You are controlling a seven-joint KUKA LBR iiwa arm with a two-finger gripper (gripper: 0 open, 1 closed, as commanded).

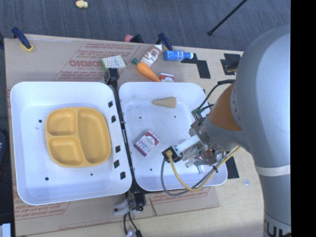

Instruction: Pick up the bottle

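A small blue bottle (176,56) lies on its side on the cardboard behind the right bin (129,132), outside it. Next to it, to the left, lies a white bottle with an orange label (150,55). My gripper (199,158) is low in the front right corner of the right bin, far from both bottles, and its wrist and cables hide most of it. I see nothing held in it.
In the right bin lie a beige cone (165,102) and a small red and white carton (146,142). The left bin (22,147) bears a yellow divided plate (78,136). A carrot (147,71) and a checkered box (113,62) lie behind the bins.
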